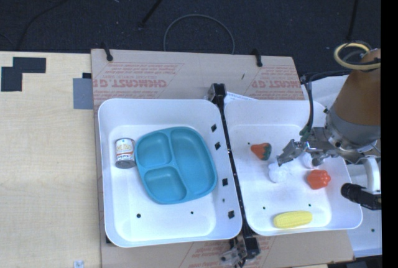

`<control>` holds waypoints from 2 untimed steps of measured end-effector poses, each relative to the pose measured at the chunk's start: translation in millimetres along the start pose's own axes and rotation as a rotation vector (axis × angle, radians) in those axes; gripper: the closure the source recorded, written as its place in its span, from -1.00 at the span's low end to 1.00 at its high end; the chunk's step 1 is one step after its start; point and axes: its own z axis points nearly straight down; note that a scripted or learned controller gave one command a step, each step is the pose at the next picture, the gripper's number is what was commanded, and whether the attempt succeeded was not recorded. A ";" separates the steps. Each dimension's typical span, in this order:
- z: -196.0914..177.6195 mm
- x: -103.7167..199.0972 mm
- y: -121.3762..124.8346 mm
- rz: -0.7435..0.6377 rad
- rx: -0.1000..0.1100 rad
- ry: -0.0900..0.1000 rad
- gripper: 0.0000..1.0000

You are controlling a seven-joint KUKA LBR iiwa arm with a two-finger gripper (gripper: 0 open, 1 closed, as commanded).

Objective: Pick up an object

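Observation:
In the right bin (249, 114) lie a red strawberry with a green top (261, 150), a small white object (277, 173), an orange-red pepper (318, 179) and a yellow corn cob (292, 219). My gripper (289, 155) hangs low over the middle of this bin, just above and right of the white object, between the strawberry and the pepper. The grey arm with its orange band (360, 96) comes in from the right. Nothing is visibly held.
The left bin (118, 211) holds a blue divided plate (175, 164) and a small can (125, 152) to the plate's left. A black clip bar (225, 161) runs between the bins. Cardboard (174, 74) lies under both, with a wooden bench (43, 161) at the left.

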 end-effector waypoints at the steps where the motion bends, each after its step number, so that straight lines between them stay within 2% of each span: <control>1: -7.3 -0.1 2.8 -0.002 -0.013 -0.002 -1.00; 2: 53.5 -3.1 7.9 -0.003 -0.012 -0.002 -1.00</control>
